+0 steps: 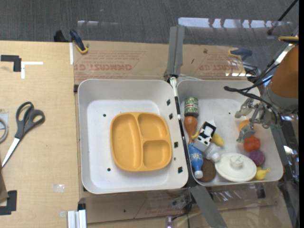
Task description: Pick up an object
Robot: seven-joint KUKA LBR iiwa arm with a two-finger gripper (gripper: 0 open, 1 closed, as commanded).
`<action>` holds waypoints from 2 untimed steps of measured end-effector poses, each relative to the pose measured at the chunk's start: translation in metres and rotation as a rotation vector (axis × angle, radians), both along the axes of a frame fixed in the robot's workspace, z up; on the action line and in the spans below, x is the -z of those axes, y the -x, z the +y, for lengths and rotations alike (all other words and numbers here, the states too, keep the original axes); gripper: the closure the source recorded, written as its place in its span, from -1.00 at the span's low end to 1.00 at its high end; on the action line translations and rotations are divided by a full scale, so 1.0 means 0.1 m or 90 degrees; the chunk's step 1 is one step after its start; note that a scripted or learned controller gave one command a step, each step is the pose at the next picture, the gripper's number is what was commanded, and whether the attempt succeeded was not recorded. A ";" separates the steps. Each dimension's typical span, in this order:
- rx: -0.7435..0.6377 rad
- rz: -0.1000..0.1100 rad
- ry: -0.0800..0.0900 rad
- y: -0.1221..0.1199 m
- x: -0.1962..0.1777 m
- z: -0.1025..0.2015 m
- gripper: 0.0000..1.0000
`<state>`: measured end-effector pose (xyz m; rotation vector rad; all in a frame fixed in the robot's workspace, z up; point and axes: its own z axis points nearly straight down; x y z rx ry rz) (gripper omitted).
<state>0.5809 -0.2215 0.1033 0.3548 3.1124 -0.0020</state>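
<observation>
Gripper (248,122) hangs over right bin (223,87), fingers spread, just above orange ball (251,143). Yellow divided plate (141,141) lies in left bin (90,127).

The right bin (223,91) is open along its far side; toys crowd its left wall and near edge. A yellow divided plate (141,140) fills the left bin's (90,127) middle.
</observation>
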 end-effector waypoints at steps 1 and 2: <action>-0.001 -0.003 0.001 -0.02 -0.10 0.00 1.00; -0.001 -0.003 0.001 -0.02 -0.10 0.00 -1.00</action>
